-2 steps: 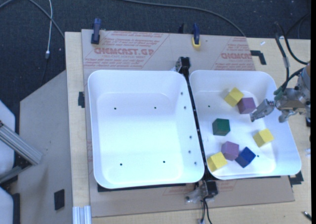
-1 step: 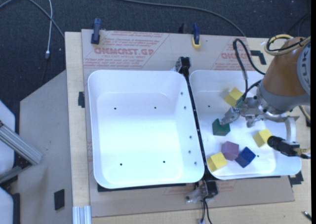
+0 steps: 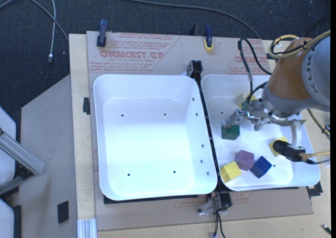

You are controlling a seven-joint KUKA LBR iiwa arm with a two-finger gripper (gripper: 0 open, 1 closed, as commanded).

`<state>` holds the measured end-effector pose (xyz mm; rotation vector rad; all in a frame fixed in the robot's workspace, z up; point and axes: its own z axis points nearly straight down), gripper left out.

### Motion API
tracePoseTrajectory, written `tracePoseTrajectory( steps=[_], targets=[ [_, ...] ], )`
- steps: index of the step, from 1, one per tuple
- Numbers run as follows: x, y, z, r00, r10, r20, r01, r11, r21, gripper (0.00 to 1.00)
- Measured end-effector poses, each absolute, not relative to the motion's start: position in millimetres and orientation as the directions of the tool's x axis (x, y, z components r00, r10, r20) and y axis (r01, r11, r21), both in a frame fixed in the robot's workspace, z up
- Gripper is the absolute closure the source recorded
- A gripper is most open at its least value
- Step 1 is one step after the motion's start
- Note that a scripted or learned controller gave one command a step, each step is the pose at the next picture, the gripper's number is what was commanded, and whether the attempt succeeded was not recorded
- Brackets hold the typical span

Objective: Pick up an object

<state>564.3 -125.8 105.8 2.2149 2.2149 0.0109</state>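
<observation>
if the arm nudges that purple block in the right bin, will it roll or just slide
The purple block looks flat-faced, so it would likely slide, not roll. It sits close to the blue block and yellow block, so a push would probably shove those too. It looks rigid and probably light.

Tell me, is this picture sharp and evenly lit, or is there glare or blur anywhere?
In the camera view the light is soft and even; the left bin looks bright, nearly washed out, with only faint shading along its walls. The small blocks, such as the green block and blue block, look slightly soft. The gripper is too fuzzy to make out in detail.
</observation>
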Motion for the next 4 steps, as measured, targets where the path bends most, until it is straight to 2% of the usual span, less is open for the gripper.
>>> tracePoseTrajectory(
  steps=[1, 2, 3, 4],
  targets=[
    [551.9, -79, 88, -0.002, 1.000, -0.001, 1.000, 0.002, 0.000, 0.00],
    [552.4, -80, 99, 0.000, 1.000, 0.000, 1.000, 0.000, 0.002, 1.00],
    [559.9, -10, 176, 0.002, 1.000, 0.000, 1.000, -0.002, -0.001, 1.00],
    [599.5, 44, 188, -0.005, 1.000, 0.001, 1.000, 0.005, 0.002, 1.00]
  ],
)
